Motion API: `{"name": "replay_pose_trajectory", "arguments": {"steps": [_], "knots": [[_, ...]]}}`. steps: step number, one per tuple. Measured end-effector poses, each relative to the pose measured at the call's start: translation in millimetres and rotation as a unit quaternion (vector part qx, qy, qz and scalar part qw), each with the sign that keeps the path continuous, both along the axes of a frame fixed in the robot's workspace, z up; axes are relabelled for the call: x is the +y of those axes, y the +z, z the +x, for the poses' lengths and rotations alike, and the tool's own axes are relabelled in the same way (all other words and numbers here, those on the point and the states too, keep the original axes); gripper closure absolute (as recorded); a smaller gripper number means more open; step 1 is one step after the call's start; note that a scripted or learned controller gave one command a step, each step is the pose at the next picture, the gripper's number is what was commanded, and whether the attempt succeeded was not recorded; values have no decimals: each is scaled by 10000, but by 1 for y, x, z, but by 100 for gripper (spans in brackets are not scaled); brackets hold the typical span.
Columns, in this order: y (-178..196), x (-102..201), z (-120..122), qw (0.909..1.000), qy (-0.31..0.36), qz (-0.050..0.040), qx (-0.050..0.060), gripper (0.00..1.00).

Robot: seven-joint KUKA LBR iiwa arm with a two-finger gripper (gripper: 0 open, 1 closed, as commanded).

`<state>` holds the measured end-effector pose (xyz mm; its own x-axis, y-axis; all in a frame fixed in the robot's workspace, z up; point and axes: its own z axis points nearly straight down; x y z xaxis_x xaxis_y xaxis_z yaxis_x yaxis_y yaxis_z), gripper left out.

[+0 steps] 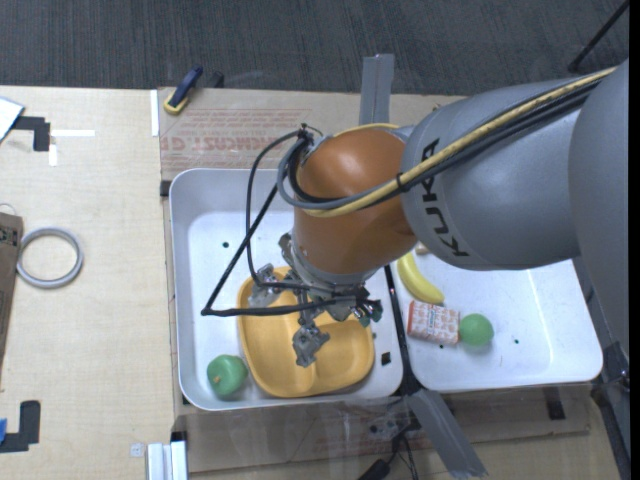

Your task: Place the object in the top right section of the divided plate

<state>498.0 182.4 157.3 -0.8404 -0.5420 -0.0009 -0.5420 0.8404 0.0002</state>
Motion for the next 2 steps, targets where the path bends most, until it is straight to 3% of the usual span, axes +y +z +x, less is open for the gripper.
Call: {"name": "replay_pose_trajectory", "arguments": {"steps": [1,2], "knots": [[-4,47,0,9872,1594,9,-8,0],[38,37,3,9563,2923,9,-15,0]]}}
